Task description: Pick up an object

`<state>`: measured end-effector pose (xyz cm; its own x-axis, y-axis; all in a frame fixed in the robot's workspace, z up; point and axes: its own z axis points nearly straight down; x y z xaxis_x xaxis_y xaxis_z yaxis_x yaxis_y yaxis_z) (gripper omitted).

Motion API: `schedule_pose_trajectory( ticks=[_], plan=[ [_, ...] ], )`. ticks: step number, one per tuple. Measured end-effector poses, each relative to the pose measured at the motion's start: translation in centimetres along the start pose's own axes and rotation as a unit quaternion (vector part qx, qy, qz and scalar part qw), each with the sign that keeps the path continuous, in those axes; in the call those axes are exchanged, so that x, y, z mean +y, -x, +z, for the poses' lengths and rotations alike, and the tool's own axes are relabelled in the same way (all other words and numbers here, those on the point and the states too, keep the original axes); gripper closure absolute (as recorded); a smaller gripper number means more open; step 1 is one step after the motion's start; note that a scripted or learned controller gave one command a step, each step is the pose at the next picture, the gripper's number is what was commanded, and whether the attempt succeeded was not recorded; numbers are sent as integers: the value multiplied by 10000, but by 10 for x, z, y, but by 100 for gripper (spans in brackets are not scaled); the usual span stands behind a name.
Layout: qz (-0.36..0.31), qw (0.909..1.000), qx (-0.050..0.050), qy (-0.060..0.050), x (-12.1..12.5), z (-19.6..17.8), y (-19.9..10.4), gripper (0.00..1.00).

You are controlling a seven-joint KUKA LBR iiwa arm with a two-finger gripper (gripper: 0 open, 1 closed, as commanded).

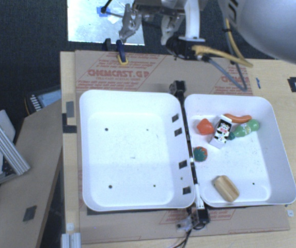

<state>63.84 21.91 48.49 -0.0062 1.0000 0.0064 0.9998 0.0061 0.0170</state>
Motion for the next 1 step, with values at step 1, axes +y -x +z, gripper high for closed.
schedule_pose_trajectory(
  ticks=[1],
  plan=[
    [0, 10000, -20, -59, 0, -3, 1, 100]
  ],
)
